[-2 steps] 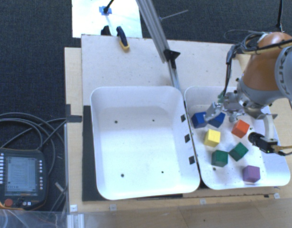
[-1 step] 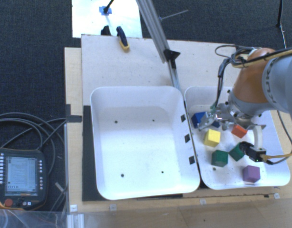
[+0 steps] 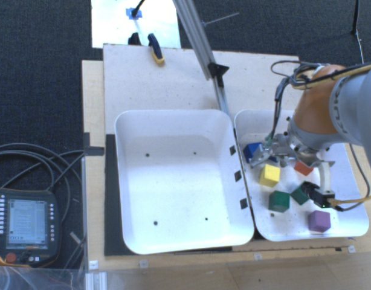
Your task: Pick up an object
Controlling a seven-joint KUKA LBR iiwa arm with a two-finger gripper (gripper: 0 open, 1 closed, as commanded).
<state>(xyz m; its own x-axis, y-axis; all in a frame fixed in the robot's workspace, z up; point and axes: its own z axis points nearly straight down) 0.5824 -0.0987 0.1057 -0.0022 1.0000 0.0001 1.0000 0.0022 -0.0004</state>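
Nearest the camera, the purple block (image 3: 319, 220) lies by the front wall of the right bin (image 3: 354, 225), clear of its neighbours. Just behind it sit two dark green blocks: one (image 3: 279, 200) toward the bin's left side and one (image 3: 302, 193) close under my end effector (image 3: 294, 162). The yellow block (image 3: 270, 175) lies behind the left green block. An orange-red block (image 3: 304, 168) shows partly beneath my wrist hardware, and the blue block (image 3: 252, 151) rests farthest back, near the divider between the bins.

My end effector hangs low over the middle of the right bin, among the yellow, orange-red and right green blocks. Whether it is released or clenched I cannot tell; the wrist body hides the tip. No block is visibly held, so I judge the pick as not yet achieved.

Procedure for the step in hand:
1. Select one target. The yellow block offers open space on its near and left sides, and I judge it the cleanest candidate.
2. Centre over that block before descending, so neither contact face lands on a neighbour.
3. Align the closing axis across two flat faces, not a diagonal.
4. Descend until the block is straddled, stop short of the bin floor, then close.
5. Lift vertically, and confirm the block rises with me.

Beyond, the left bin (image 3: 131, 132) stands alongside on the surface (image 3: 161, 77).
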